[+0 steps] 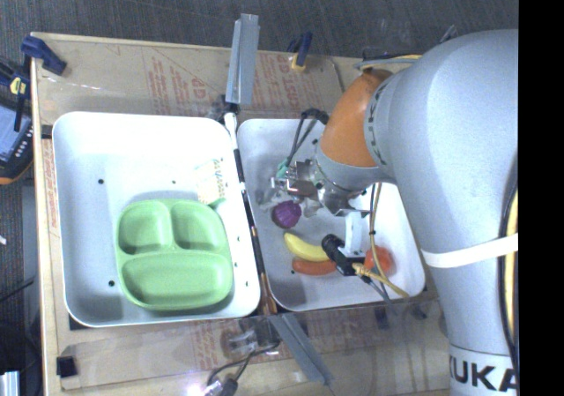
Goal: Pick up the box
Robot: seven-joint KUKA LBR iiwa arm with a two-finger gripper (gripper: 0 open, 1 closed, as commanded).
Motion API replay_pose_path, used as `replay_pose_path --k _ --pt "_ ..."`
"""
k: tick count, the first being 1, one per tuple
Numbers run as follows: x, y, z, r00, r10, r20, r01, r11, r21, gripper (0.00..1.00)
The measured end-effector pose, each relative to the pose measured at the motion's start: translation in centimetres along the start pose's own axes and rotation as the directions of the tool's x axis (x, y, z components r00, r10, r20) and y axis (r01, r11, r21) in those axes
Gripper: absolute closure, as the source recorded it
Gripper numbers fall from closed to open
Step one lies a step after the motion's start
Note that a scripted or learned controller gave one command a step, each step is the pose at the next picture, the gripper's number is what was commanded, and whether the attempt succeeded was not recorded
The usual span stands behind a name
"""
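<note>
The box (210, 181) is a small pale carton with faint green print. It lies in the left bin (79, 209), against that bin's right wall and just above the green plate. My gripper (289, 186) is down in the right bin (256, 143), near its left side, right above a purple fruit (285, 213). The bins' shared wall separates it from the box, which is a short way to its left. The wrist and the grey arm hide the gripper's lower part.
A green divided plate (174, 255) fills the lower middle of the left bin. In the right bin lie a yellow banana (305, 247), a red-orange piece (313, 267) below it and another orange piece (380, 259). The arm covers that bin's right half.
</note>
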State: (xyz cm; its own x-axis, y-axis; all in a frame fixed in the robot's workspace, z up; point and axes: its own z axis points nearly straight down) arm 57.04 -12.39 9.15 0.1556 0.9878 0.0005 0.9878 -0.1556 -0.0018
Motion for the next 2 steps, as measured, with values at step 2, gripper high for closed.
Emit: replay_pose_path --k 2 --pt "0.5 -0.4 0.0 0.979 -0.204 -0.001 0.204 0.979 0.002 0.0"
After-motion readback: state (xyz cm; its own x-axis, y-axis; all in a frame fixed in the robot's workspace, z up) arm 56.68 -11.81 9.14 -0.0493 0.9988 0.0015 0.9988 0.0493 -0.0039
